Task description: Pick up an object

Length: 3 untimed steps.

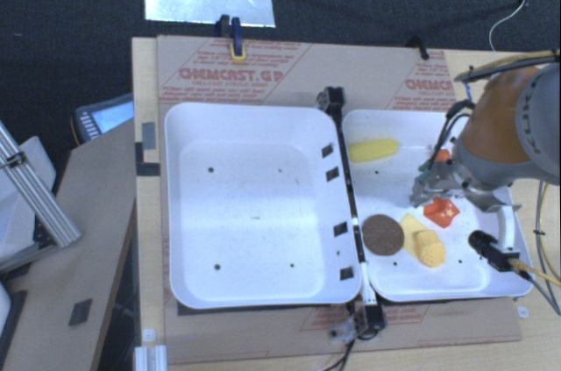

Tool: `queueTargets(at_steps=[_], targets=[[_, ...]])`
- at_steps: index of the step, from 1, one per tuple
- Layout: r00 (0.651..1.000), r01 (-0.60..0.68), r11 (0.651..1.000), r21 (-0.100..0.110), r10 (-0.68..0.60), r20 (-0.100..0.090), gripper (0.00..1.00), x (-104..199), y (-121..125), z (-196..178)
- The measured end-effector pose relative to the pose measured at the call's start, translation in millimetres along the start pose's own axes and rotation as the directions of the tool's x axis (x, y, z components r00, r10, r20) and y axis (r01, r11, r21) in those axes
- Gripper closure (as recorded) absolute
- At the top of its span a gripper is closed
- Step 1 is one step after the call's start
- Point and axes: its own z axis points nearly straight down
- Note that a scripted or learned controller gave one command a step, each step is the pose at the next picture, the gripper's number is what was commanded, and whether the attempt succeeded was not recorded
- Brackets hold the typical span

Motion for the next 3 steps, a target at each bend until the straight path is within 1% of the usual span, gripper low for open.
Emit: queueTargets(at_steps=[1,2,3], targets=[[1.0,0.005,1.0,-0.007,-0.005,0.0,1.0,28.6,34.7,-138.7],[1.0,0.0,1.0,0.009,0.0,-0.001,0.0,26.8,30.5,-129.9],[1.0,-0.009,1.0,0.019,0.009,-0.001,0.0,-38.6,6.4,-23.4]])
